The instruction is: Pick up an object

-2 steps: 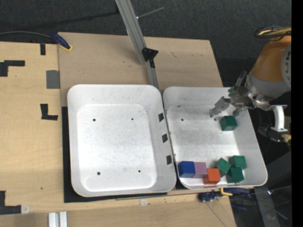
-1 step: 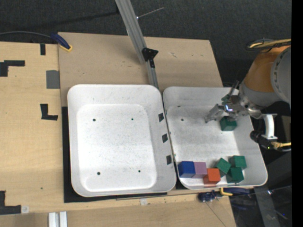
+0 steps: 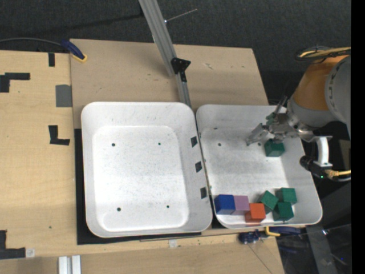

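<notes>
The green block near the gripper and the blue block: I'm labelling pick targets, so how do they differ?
The green block is dark green; the blue block is blue. The green block lies alone in the upper part of the right bin, just under the gripper; the blue block sits at the bin's lower left corner, beside a purple block. Both are small cubes in the same bin.

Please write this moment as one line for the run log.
arm: over right bin | gripper: directly above green block, grasp not confirmed | other blocks: clustered at near edge, blue block leftmost | left bin: untouched
</notes>
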### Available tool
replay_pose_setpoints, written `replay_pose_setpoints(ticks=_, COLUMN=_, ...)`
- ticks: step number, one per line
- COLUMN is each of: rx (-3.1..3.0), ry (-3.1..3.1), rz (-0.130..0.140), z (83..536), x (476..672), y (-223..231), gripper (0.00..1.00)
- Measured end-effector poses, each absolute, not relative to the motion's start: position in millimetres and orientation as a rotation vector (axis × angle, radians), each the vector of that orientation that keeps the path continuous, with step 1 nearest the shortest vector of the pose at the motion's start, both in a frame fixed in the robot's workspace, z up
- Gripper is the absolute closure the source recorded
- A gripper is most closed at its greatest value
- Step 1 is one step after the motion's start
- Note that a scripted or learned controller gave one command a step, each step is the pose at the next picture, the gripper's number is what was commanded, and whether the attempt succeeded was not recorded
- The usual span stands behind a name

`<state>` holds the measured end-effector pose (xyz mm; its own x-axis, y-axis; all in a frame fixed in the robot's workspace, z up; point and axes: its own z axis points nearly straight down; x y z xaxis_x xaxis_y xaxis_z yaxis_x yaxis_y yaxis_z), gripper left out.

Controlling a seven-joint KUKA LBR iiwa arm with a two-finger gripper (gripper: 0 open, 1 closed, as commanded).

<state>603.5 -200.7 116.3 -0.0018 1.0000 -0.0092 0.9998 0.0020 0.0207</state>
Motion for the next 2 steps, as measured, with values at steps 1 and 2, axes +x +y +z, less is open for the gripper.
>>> replay_pose_setpoints(ticks=1, rx=2.201, ry=2.208, rz=0.012, z=124, x=603.8, y=-201, gripper=1.0)
replay_pose_setpoints(ticks=2, rx=2.217, ry=2.22, rz=0.003, z=187, x=609.0, y=-202, gripper=1.0)
